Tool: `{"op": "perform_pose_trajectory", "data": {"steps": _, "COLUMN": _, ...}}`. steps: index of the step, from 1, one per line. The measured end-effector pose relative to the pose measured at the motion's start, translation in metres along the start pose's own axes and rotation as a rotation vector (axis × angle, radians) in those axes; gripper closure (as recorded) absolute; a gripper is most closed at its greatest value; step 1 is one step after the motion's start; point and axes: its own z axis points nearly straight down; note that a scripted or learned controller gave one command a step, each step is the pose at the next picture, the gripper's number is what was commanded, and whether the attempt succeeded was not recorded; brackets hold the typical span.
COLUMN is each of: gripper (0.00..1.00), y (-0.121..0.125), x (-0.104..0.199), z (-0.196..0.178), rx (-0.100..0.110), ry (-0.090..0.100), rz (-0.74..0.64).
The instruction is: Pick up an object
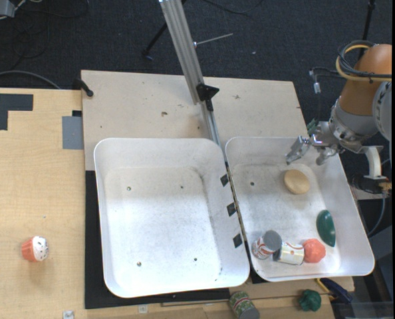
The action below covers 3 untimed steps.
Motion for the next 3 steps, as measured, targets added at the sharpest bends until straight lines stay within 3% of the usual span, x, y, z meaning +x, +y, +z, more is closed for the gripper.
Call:
{"op": "perform_pose_trajectory", "data": {"steps": 1, "gripper": 0.00, "y": 0.000, "x": 0.002, "z": 0.044, "rx": -0.003, "ry": -0.001, "rz": -0.004}}
{"op": "perform_pose_trajectory", "data": {"steps": 2, "gripper": 1.00, "y": 0.001, "x": 0.002, "z": 0.031, "rx": -0.007, "ry": -0.002, "rz": -0.007}}
{"op": "perform_pose_trajectory", "data": {"steps": 3, "gripper": 1.00, "y": 0.001, "x": -0.003, "z": -0.013, "rx": -0.012, "ry": -0.003, "rz": -0.001}}
